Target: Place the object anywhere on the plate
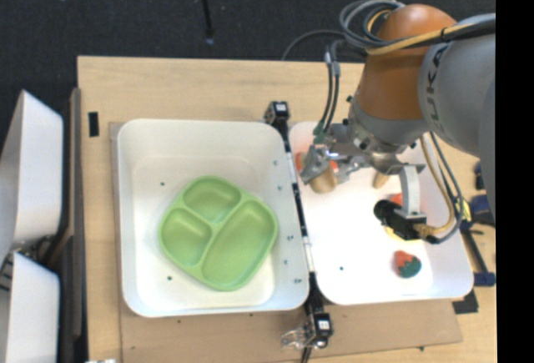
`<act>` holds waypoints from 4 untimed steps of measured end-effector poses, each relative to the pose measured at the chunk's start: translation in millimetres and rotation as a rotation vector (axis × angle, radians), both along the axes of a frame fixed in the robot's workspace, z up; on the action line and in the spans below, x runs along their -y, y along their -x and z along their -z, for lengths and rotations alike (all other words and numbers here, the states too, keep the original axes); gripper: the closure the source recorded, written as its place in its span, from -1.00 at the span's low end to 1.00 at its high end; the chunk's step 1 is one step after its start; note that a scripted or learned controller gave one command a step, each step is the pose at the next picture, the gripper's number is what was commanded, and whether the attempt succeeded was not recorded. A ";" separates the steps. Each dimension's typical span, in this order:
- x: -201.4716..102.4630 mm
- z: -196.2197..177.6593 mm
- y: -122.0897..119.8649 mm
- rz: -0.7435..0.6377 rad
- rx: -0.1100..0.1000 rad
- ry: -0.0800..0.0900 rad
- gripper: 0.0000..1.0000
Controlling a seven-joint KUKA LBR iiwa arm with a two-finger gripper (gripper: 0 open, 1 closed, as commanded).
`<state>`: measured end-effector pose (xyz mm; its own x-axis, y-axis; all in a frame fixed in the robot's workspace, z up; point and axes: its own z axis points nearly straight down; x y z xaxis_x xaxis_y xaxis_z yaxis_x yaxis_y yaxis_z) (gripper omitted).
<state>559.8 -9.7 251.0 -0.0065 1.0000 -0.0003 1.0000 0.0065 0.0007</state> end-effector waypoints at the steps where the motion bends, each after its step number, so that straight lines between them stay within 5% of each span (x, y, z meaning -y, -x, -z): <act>1: -44.2 7.5 -19.4 0.001 0.001 0.000 1.00; 3: -130.0 5.7 -74.5 0.000 0.002 -0.001 1.00; 4: -127.0 5.6 -73.5 0.003 -0.001 0.001 -1.00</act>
